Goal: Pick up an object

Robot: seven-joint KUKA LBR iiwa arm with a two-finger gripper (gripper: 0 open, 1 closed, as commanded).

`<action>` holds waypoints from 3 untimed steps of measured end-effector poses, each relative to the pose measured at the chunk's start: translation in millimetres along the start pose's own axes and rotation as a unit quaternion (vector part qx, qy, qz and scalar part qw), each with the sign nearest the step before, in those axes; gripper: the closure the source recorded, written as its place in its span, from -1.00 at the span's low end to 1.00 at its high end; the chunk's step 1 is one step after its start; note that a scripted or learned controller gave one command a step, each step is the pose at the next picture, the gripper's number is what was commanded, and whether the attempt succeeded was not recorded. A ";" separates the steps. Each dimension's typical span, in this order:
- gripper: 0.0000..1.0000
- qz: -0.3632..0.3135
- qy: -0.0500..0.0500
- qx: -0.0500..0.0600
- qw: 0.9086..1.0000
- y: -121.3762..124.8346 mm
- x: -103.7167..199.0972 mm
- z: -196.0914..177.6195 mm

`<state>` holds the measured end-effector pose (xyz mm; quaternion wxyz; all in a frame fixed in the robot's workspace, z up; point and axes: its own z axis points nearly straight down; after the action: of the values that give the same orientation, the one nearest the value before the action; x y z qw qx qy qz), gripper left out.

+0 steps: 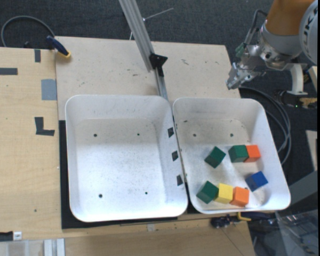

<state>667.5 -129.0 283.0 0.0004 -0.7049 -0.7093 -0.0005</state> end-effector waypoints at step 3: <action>1.00 0.000 0.000 0.002 1.000 -42.1 160.3 40.4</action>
<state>624.4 31.1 242.8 0.0019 -0.7049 -0.7093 0.0012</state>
